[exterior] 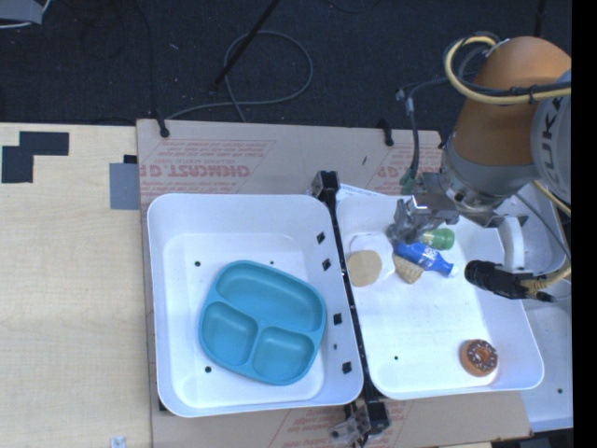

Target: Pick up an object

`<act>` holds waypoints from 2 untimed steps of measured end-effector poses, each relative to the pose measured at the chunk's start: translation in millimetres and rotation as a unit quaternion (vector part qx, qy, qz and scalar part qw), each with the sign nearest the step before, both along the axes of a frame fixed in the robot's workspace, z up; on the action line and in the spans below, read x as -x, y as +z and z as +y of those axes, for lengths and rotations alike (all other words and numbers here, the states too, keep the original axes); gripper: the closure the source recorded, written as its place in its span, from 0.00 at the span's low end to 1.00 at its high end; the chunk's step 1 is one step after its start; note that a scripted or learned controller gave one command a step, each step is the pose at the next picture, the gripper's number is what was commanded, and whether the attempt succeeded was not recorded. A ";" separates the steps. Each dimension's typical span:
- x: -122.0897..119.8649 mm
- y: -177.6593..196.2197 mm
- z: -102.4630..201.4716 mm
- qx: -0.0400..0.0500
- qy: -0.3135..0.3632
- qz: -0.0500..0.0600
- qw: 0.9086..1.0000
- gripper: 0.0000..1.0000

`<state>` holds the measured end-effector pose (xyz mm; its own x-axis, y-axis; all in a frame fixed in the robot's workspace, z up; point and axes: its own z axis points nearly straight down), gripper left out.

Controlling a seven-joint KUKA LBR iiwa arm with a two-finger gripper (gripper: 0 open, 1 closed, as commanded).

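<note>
Pincer [413, 224] sits low in the right bin [522, 367], near its far-left corner, over a blue object [424, 257]; finger state cannot be determined. A donut [479, 357] lies near-right.

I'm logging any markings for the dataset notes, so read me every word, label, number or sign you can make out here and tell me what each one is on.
"CHEMCRAFT" or similar, red print, upside down and mirrored, partly blurred: on the cardboard sheet under the bins.
More red print at the cardboard's bottom edge: too cropped to read.
"KU", white letters cut off by the edge: on the arm's grey casing.
Blue packet by the pincer: any label too small to read.
</note>
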<state>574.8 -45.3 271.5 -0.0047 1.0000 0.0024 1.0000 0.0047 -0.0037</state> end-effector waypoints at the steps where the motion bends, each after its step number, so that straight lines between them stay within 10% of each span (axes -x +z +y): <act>1: 0.9 -2.0 52.4 0.000 0.000 0.000 1.000 1.00; 2: 4.8 -27.5 104.6 0.001 0.000 0.001 1.000 1.00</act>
